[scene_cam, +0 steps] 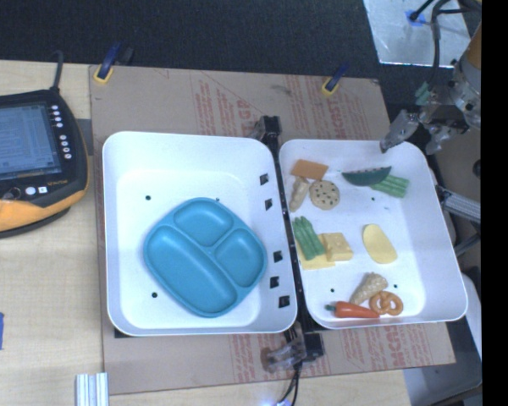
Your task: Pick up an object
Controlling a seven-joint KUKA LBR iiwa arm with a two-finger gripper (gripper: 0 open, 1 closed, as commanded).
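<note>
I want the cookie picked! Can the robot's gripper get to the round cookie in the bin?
Probably yes. The gripper hovers by the right bin's far corner, and the cookie lies uncovered, with only the orange piece close beside it.

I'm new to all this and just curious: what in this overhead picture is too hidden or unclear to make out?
- End effector: camera view, small and dark at the right bin's far corner; open or shut is unclear.
- Arm: cut off by the picture's right edge.
- Handheld screen: cut by the left edge, text too small.
- Carrot: partly overlapped by neighbouring food.
</note>
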